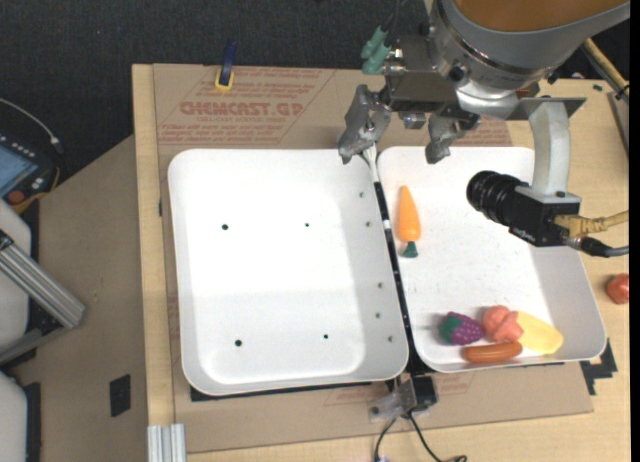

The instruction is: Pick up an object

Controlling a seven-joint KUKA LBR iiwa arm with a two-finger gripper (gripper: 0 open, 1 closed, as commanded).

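The fingers (398, 140) hang spread apart with nothing between them, over the seam at the bins' far edge, so a straight descent risks striking the rim of the right bin (560, 280) rather than the toy carrot (407, 213) just toward 6 o'clock. I count one carrot and, toward 5 o'clock, one grape bunch (460, 328), one sausage (491, 353), one pink piece (502, 323), one yellow piece (540, 335); two bins, the left bin (200, 280) bare.
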